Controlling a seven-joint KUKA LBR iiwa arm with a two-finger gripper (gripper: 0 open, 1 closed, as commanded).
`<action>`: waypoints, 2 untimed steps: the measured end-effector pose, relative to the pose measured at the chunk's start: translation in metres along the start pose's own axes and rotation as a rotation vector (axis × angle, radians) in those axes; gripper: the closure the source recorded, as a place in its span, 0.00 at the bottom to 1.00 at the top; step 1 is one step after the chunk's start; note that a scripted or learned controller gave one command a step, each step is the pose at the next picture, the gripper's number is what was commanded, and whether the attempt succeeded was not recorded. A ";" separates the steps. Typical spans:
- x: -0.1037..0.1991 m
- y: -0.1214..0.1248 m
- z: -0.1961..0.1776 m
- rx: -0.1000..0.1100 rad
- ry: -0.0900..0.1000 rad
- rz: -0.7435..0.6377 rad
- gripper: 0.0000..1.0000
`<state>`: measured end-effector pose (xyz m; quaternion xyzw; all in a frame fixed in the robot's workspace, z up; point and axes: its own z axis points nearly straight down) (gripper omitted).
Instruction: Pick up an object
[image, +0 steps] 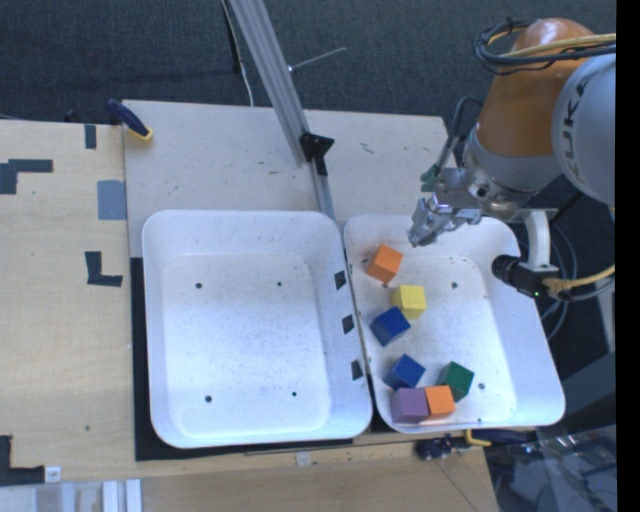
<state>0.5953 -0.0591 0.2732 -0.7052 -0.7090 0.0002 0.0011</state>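
Jaws (424, 232), their state impossible to tell, hang over the right bin's (520, 400) far edge, with the orange cube (383, 264) lying just left and nearer.

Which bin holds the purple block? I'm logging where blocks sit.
The right bin: the purple block lies at its near edge, touching an orange block.

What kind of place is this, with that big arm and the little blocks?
Probably a robotics lab bench for grasping trials. A grey and orange arm hangs its gripper over a white bin of coloured cubes, beside a second white bin.
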 end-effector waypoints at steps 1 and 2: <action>0.057 -0.006 0.005 0.000 0.000 -0.002 1.00; 0.112 -0.022 0.027 0.003 0.000 -0.001 1.00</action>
